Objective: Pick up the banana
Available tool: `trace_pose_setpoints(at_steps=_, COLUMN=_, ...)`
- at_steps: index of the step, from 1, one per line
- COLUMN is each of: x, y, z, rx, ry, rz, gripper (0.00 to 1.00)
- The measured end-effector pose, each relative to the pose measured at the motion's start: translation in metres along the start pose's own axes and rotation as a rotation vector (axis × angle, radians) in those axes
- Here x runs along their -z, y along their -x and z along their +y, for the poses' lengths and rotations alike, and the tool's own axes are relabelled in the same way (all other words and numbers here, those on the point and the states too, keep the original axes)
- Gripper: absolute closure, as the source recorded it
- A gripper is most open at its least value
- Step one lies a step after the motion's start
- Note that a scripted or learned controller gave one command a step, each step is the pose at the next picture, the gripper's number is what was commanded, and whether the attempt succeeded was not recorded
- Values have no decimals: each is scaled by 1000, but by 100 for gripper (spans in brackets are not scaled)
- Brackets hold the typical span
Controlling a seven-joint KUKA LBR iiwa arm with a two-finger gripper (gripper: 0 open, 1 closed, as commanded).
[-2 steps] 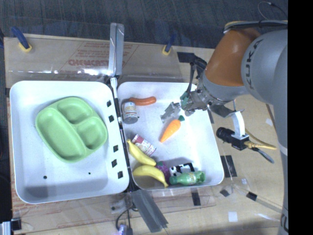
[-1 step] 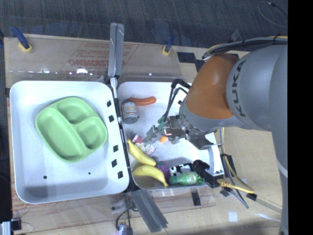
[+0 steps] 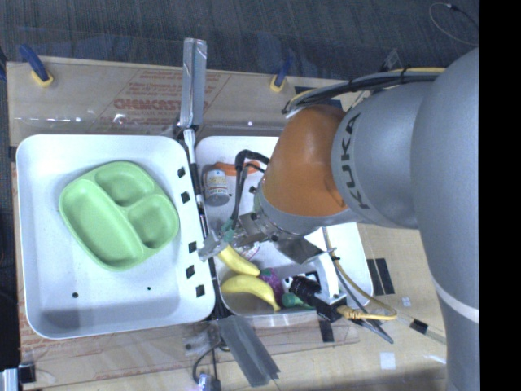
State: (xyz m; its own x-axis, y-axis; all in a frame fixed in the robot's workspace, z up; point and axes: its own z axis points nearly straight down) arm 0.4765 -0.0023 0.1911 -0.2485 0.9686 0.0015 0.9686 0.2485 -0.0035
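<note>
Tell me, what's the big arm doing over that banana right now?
Gripper low in right bin, fingers hidden by wrist. Two yellow bananas just below it, lying in bin, not visibly held. Purple item beside them.

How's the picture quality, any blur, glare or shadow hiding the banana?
Camera view: evenly lit and fairly sharp; the banana shows clearly in the right bin, near the gripper; the arm shades and covers much of that bin; no strong glare on the green tray.
</note>
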Motion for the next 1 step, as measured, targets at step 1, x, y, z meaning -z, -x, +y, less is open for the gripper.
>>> trace_pose_setpoints(at_steps=1, x=0, y=12, z=-3, rx=20, ry=1, rz=-1, gripper=0)
